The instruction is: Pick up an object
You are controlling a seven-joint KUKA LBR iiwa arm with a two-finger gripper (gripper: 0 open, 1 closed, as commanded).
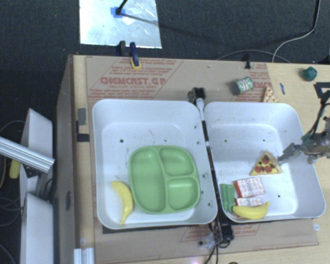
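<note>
- Nearest, along the front wall of the right bin (297,120), a yellow banana (251,211) lies crosswise, with a red and white carton (249,187) just behind it and a green block (226,194) at its left end.
- Across the divider, the left bin (107,120) holds a green divided plate (165,179), and a second banana (124,200) rests against the plate's left rim.
- Farther back in the right bin, a toy pizza slice (265,164) lies near the middle.
- Just right of the slice, the jaws (289,153) reach in over the bin's right wall; I cannot tell how far open they are, and nothing shows between them.
- Beyond the bins, a small green can (243,85) lies on the tabletop (154,78).
</note>
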